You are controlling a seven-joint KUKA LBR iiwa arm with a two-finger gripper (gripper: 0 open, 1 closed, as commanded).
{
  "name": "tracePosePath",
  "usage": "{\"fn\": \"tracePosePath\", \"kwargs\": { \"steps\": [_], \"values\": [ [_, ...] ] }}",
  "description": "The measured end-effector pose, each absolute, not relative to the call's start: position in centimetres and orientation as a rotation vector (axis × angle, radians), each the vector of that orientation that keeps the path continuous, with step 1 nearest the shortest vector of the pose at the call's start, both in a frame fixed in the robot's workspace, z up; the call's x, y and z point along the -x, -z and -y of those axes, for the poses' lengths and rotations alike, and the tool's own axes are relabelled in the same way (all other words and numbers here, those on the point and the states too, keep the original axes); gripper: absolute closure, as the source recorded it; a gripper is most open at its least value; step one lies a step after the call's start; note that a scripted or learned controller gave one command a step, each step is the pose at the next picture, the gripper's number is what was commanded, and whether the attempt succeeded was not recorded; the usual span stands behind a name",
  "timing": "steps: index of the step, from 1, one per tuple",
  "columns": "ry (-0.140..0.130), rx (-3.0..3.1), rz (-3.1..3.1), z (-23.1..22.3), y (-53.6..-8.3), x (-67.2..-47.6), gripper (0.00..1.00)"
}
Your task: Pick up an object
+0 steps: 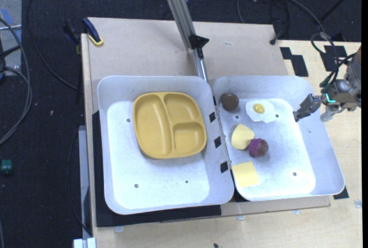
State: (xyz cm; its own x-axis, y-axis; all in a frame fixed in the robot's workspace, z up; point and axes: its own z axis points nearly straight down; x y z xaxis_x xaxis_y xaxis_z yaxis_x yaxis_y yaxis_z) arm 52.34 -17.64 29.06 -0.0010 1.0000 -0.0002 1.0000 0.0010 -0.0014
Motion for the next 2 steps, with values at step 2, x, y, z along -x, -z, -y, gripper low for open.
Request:
{"fn": "tracePosePath", "kwargs": {
  "steps": [2],
  "values": [
    [-0.005, 2.219, 2.217, 17.5, -22.7, -52.4, 0.0]
  ]
}}
